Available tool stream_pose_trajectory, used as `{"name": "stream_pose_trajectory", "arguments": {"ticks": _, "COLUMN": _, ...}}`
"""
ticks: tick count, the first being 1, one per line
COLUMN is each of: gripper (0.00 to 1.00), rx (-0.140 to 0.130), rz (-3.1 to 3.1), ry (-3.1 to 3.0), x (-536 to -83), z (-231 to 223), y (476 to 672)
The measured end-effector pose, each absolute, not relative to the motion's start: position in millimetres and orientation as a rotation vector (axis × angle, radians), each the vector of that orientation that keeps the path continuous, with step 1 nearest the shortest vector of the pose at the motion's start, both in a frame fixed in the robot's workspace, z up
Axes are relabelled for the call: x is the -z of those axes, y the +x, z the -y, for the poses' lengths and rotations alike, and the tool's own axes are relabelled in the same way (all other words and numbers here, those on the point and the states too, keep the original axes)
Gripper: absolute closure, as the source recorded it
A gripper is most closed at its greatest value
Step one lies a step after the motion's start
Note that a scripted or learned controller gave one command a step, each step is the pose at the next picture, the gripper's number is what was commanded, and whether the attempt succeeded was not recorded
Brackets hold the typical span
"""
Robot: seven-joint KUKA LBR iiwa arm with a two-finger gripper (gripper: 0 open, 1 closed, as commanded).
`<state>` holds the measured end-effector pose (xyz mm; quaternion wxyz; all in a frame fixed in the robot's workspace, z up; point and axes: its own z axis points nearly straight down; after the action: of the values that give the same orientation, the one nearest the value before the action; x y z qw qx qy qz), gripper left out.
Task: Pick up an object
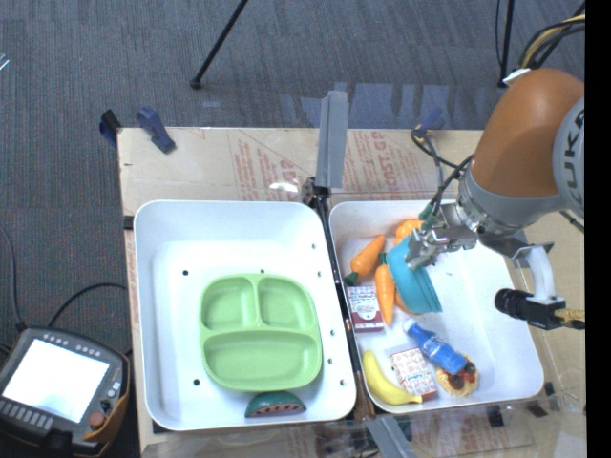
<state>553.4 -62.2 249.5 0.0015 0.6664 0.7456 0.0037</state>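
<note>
Right bin point(511, 346): hand point(421, 249) gripping blue bowl point(416, 280)

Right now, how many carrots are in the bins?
2 for sure, both in the right bin: one carrot slanted near the divider, another carrot upright below it. An orange bit by the end effector might be a third.

A robotics lab: tripod legs point(224, 34), teach pendant point(59, 382), carpet.

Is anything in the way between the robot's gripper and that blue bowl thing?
Nothing visible is in the way. The gripper is right at the upper rim of the blue bowl in the right bin. Two carrots lie close against the bowl's left side, so they crowd it there.
</note>
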Motion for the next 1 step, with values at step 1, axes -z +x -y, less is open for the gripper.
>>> {"name": "stream_pose_trajectory", "arguments": {"ticks": 1, "gripper": 1.00, "rx": 0.011, "rz": -2.130, "ry": 2.319, "x": -201.6, "z": 30.2, "y": 494.5}}
